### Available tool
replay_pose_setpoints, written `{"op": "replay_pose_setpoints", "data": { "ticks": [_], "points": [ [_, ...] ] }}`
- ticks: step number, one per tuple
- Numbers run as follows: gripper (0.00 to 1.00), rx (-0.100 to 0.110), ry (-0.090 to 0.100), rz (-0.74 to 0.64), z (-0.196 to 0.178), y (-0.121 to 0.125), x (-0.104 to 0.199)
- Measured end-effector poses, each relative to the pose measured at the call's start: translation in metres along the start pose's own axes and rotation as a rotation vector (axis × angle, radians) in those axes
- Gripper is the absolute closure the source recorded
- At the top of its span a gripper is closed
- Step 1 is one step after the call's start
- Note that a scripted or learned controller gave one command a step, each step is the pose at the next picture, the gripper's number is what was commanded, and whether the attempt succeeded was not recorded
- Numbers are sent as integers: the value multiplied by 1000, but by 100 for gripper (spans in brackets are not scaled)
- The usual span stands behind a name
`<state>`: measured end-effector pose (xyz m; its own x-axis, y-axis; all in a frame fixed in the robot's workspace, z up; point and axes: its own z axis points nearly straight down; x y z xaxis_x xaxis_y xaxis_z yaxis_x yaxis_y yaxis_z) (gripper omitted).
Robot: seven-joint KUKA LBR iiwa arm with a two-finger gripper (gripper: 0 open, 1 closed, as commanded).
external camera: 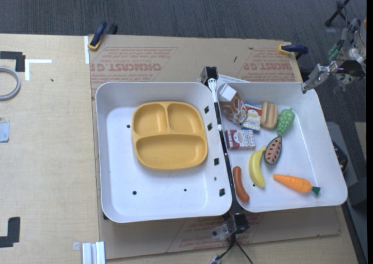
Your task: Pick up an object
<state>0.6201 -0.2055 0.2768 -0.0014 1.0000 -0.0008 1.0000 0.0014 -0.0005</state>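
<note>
In the right bin (326,140), carrot (294,183) lies crosswise, leaves right; tool (315,79) state unclear

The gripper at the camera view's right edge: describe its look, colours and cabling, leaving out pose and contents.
The pale grey metal gripper is a slim metallic piece tapering to a point over the right white bin's far corner. Behind it sits a cluster of dark and light fittings with small green parts and thin cables. It is too small and blurred to make out any markings or finger shape.

Bright, even light; soft shadows; sharp.
</note>
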Motion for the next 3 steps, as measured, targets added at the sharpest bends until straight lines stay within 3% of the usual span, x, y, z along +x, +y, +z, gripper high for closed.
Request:
{"op": "replay_pose_setpoints", "data": {
  "ticks": [1, 2, 3],
  "points": [
    [0, -1, 0, 153, 184, -7, 17],
    [100, -6, 0, 152, 172, -6, 17],
    [100, -1, 0, 203, 53, -4, 63]
  ]
}}
